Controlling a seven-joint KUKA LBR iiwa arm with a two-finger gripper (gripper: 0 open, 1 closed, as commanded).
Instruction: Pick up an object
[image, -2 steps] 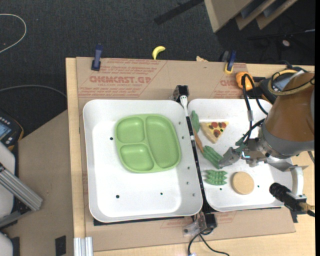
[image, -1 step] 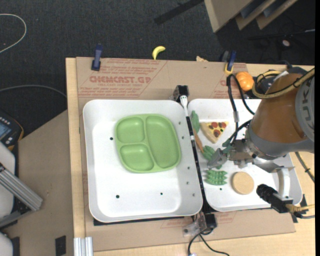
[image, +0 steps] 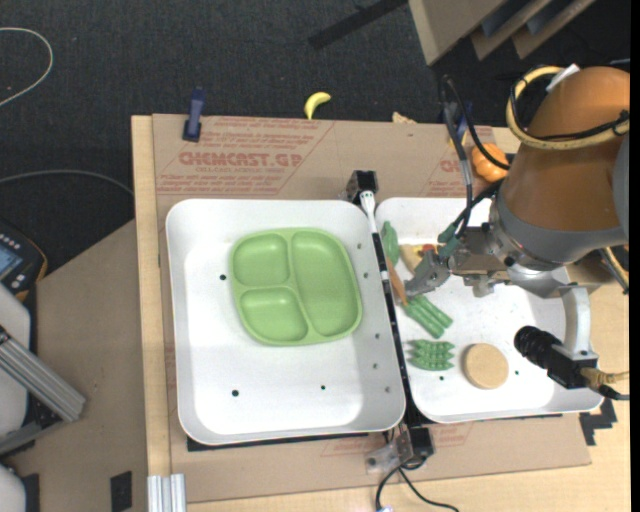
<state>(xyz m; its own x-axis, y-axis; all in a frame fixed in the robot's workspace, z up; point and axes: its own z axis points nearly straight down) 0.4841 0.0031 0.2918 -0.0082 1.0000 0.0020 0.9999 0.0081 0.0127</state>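
My gripper (image: 422, 280) hangs low over the left part of the right bin (image: 520, 400), at the end of the grey and orange arm (image: 565, 170). Just below it lies a ribbed green piece (image: 430, 318). A green pea pod (image: 432, 355) rests nearer the front, with a round tan cookie (image: 487, 366) to its right. A slim green piece (image: 389, 243) and a thin orange stick (image: 397, 287) lie along the bin's left wall, beside the gripper. I see nothing lifted off the bin floor.
In the left bin (image: 200, 380) sits a green divided plate (image: 296, 286). A black cylinder (image: 545, 355) juts over the right bin's front right. A yellow banana (image: 317, 102) and a blue clip (image: 193, 115) lie on the cardboard behind the bins.
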